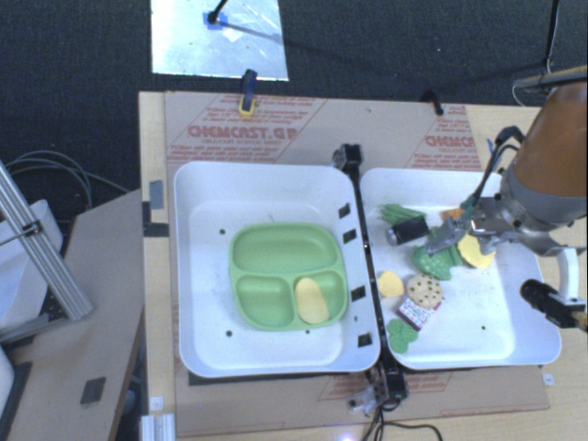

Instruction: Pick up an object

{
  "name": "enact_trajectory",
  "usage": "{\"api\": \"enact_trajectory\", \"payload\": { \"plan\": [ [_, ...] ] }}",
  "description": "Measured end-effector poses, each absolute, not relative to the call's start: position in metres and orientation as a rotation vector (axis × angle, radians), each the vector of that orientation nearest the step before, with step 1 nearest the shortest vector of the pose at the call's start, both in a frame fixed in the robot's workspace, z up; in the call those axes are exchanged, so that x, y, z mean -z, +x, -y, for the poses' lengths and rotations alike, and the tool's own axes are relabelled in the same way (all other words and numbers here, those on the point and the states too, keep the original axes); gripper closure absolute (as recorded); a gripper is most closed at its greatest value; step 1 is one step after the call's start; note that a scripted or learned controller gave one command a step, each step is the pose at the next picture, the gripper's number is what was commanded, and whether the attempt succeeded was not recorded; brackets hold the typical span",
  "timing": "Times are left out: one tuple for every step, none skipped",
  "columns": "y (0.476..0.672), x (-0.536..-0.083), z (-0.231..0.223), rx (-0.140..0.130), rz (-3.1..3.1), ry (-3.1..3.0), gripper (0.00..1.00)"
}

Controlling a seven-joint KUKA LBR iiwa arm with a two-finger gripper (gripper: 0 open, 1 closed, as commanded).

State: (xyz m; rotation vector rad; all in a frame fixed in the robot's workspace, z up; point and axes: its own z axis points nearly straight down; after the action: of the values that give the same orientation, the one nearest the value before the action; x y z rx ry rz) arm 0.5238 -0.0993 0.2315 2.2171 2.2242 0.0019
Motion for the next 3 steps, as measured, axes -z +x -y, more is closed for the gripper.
{"api": "enact_trajectory", "payload": {
  "plan": [
    [0.5, -0.081, 0.094, 0.005, -2.225, 2.225, 0.0],
    [0.568, -0.085, 0.093, -0.007, -2.224, 2.21, 0.0],
    [0.535, -0.191, 0.073, -0.011, -2.223, 2.211, 0.0]
  ]
}}
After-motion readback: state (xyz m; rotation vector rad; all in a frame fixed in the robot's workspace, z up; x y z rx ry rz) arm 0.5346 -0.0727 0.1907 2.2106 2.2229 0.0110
